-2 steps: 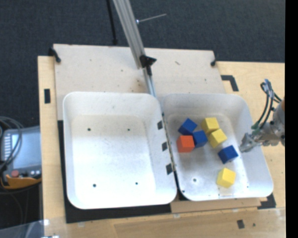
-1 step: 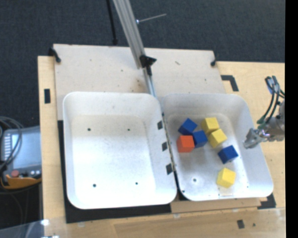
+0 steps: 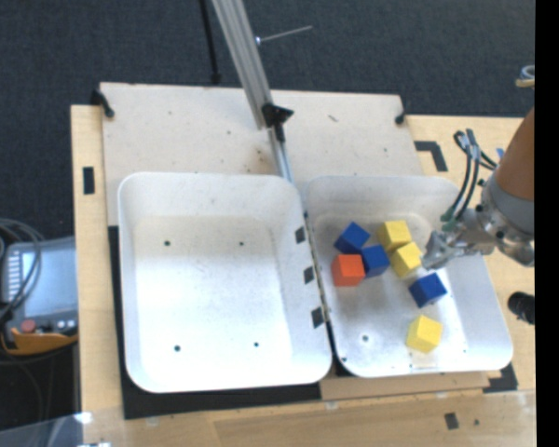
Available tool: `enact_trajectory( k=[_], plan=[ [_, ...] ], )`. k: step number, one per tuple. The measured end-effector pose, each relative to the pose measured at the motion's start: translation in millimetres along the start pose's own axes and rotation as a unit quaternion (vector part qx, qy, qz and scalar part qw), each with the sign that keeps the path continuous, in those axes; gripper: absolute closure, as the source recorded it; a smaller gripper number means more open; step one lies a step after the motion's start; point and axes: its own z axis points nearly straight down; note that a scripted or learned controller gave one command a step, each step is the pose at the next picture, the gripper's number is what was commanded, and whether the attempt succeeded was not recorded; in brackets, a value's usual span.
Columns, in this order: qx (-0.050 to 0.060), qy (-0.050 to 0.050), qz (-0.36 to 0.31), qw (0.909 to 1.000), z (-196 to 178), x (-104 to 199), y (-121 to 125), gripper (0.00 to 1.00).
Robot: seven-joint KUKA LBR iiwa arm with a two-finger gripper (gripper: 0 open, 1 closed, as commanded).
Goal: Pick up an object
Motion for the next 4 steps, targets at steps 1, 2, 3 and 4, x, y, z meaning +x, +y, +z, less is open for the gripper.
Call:
enact_trajectory(
  k=[1, 2, 3, 4],
  plan=[
    [0.001, 0.0, 0.0, 1.0, 10.6, 47.2, 11.2, 1.0],
    [0.0, 0.0, 0.0, 1.0, 10.2, 89.2, 27.4, 1.0],
    [-0.001, 0.001, 0.0, 1.0, 5.4, 138.8, 47.4, 1.0],
    [0.0, 0.001, -0.001, 1.0, -2.7, 198.0, 51.9, 1.0]
  ],
)
